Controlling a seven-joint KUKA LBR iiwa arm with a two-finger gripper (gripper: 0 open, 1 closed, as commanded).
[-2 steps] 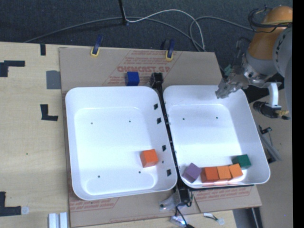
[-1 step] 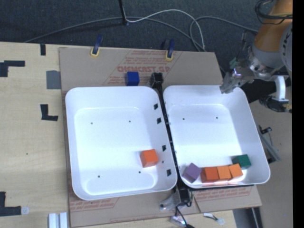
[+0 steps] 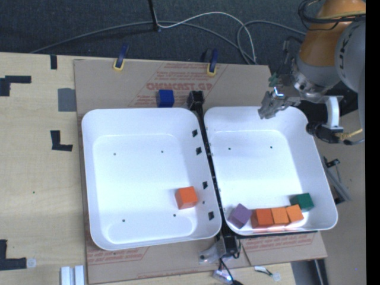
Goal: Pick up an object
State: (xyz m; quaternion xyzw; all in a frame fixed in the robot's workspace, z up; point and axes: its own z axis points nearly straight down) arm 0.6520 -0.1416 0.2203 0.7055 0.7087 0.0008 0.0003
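Observation:
An orange cube (image 3: 186, 197) lies in the left bin (image 3: 107, 129), toward its front right. Along the front edge of the right bin (image 3: 249, 123) sit a purple block (image 3: 239, 215), two orange blocks (image 3: 262, 218) (image 3: 279, 217), a lighter orange block (image 3: 294, 214) and a green block (image 3: 303, 202). My gripper (image 3: 272, 107) hangs over the far rim of the right bin, well away from all the blocks, with nothing seen between its fingers.
A blue cube (image 3: 165, 97) rests on the cardboard behind the left bin. Black clips (image 3: 195, 100) join the two bins along the middle seam. Cables (image 3: 196, 19) run across the dark floor at the back. The arm (image 3: 323, 46) fills the upper right.

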